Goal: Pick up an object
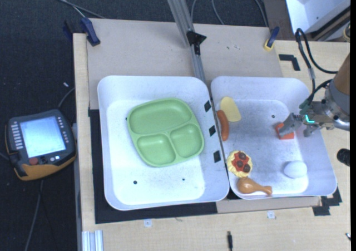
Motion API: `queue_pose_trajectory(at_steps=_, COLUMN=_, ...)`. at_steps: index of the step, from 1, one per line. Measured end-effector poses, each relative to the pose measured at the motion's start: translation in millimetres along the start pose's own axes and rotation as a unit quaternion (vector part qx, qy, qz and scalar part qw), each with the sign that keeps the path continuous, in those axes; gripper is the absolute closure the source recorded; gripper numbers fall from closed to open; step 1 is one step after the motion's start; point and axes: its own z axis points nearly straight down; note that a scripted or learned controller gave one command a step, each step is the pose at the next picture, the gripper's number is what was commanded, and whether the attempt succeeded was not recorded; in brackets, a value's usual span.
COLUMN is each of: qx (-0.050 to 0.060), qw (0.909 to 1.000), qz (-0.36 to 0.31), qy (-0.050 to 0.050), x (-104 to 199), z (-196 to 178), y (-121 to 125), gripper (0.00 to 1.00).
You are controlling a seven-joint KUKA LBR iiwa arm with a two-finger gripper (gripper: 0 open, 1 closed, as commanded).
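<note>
I reach in from the right, my gripper (293,123) low over the right bin (261,85), near its right side. A small red-orange block (286,131) sits right at my fingers (290,121); whether it lies between them I cannot tell.

Below me in the same bin a white ball (295,170) rests near the lower right corner. Along the bin's left wall lie a yellow chip-shaped piece (230,109), a toy sausage (223,124), a small toy pizza (240,162) and a toy drumstick (253,187).

The left bin (111,149) carries a green divided plate (165,131), lying flat. Both bins sit side by side on the tabletop (139,49). A handheld pendant (39,143) lies off to the left on the dark floor.
</note>
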Motion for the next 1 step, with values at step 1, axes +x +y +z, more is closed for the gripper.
queue_pose_trajectory(at_steps=1, qx=-0.001, qw=1.0000, qz=0.000, qy=0.000, x=0.0, z=-0.7, y=0.5, gripper=0.00)
